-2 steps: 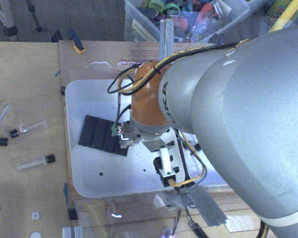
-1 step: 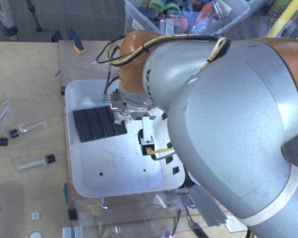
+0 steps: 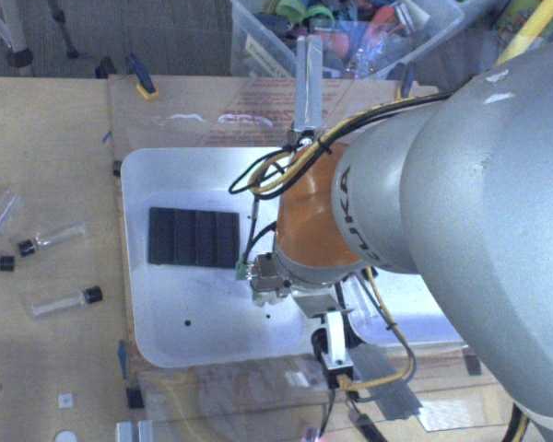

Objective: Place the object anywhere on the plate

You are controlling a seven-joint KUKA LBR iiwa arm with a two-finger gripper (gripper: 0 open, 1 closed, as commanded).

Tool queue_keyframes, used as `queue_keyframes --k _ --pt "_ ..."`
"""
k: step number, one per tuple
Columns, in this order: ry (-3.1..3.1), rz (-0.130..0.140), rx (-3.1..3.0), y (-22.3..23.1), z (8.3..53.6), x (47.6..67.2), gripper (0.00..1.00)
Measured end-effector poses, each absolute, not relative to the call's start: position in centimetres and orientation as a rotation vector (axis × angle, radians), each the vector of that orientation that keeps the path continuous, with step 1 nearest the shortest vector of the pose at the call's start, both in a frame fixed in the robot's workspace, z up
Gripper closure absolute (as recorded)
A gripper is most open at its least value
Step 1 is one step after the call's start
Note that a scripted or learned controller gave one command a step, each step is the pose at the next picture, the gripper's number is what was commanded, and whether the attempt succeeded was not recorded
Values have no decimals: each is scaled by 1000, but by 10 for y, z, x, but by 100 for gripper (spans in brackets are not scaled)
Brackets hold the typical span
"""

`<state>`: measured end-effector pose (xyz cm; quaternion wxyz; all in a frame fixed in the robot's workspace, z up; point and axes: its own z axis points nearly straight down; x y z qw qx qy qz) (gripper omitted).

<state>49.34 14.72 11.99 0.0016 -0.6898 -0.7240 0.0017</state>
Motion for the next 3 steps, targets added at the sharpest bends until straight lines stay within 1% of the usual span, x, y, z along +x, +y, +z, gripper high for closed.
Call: queue_keyframes --k 1,2,3 --pt "-2106 -10 -2332 122 89 552 100" --pt "-1771 -3 -2599 168 87 628 100" --pt "-1580 -14 -2705 109 92 537 100"
